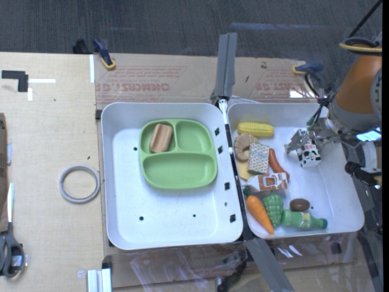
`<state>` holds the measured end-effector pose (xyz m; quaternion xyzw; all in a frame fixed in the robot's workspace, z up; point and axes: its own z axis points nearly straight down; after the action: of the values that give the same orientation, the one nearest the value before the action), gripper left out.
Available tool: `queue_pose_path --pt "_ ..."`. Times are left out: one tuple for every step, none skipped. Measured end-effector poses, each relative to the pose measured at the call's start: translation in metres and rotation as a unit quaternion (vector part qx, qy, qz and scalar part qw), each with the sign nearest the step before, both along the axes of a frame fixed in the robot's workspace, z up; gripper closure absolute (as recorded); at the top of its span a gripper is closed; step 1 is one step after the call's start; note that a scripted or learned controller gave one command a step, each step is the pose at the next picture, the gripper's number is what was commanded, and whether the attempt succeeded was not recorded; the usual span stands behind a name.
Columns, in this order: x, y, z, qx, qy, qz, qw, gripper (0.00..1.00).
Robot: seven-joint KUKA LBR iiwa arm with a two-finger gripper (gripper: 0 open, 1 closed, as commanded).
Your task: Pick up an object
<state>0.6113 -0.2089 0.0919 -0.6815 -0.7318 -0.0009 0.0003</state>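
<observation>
1. Lettering is printed in red on the cardboard sheet (182,78) behind the green divided plate (179,154); it is seen upside down and cannot be read with certainty.
2. A tan bread-like piece (161,137) is held in the plate's upper-left compartment, and the plate is carried by the left white bin (121,212).
3. To the right of the plate, in the right white bin (340,193), a corn cob (255,128), a carrot (257,210), a green bottle (302,221), a small printed carton (272,181) and other toy foods are crowded along the near-left side.
4. Farther right of the plate, the gripper (304,143) is seen low over the right bin beside a small black-and-white toy (310,156); whether its fingers are spread or closed cannot be told, and nothing is clearly seen between them.
5. The grey arm with its orange band (358,84) is seen at the right edge.
6. Left of the plate, a tape ring (79,183) and scissors (11,251) are laid on the pale wooden bench (48,132).
7. Dark carpet (152,11) is seen beyond the bench.
</observation>
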Motion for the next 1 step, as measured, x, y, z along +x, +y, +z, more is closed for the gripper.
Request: queue_pose_path --pt "0.0003 -0.0015 0.0099 -0.0011 -0.001 -0.001 1.0000 1.00"
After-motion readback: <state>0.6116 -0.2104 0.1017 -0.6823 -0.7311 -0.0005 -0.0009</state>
